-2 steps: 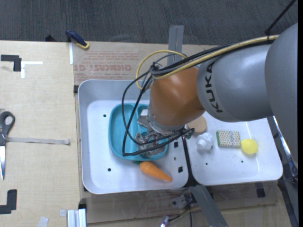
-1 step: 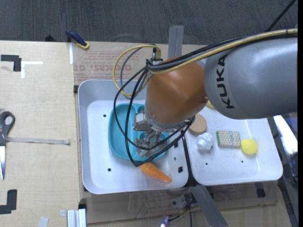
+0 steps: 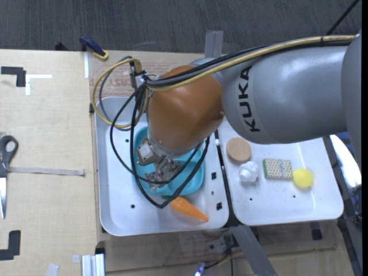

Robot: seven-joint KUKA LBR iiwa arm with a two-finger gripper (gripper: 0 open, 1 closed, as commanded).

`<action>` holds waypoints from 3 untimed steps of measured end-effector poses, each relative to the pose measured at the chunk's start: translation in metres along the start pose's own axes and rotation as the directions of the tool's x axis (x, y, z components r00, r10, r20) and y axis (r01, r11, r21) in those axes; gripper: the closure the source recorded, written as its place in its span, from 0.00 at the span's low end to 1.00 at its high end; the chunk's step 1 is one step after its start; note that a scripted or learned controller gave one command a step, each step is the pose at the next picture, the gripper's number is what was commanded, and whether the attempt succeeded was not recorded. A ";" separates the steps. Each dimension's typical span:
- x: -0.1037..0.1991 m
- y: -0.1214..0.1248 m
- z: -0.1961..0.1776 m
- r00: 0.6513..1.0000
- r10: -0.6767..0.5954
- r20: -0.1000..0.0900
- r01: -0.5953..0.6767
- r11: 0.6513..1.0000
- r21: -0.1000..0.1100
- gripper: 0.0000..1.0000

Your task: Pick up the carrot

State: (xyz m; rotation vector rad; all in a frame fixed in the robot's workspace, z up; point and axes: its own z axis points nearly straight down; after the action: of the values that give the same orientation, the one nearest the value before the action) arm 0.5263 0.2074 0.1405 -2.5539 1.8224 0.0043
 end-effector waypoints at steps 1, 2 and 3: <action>-0.024 0.002 -0.063 0.953 -0.304 0.000 0.304 0.953 0.002 1.00; -0.021 -0.007 -0.088 0.713 -0.701 0.003 0.701 0.713 0.000 1.00; -0.021 -0.007 -0.087 0.713 -0.701 0.003 0.701 0.713 -0.001 0.00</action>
State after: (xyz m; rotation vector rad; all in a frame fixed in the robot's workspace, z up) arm 0.5263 0.2292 0.2280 -3.0535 0.7192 0.0067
